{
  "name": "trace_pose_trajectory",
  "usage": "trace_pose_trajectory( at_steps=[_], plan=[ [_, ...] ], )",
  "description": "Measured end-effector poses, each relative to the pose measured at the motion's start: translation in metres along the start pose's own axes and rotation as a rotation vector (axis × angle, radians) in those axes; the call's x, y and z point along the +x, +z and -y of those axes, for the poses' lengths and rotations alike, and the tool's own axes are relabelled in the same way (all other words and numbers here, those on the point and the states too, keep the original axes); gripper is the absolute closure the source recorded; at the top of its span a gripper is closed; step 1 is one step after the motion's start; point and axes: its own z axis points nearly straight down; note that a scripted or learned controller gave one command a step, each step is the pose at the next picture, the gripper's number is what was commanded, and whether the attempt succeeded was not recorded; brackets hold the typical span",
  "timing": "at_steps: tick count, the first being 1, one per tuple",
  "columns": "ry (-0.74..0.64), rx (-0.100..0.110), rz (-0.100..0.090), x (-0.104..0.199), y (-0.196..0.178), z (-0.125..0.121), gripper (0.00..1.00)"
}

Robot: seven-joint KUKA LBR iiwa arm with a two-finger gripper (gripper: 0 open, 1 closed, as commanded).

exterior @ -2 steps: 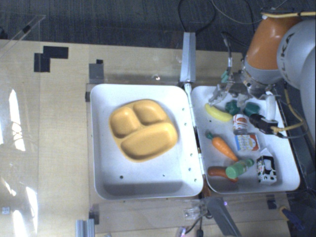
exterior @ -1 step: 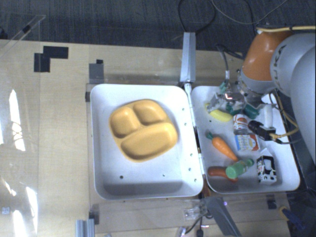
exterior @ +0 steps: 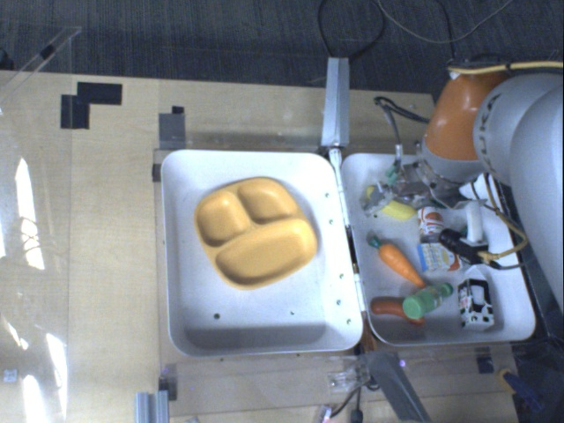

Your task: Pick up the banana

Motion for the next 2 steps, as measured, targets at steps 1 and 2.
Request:
trace_pose_trajectory(
  at_steps=[1,2],
  plan=[
    [-0.002,-0.007,0.001,0.001,-0.012,-0.002,1.0],
    [-0.028,0.001,0.001,-0.029,-0.121,0.017,1.0]
  ],
)
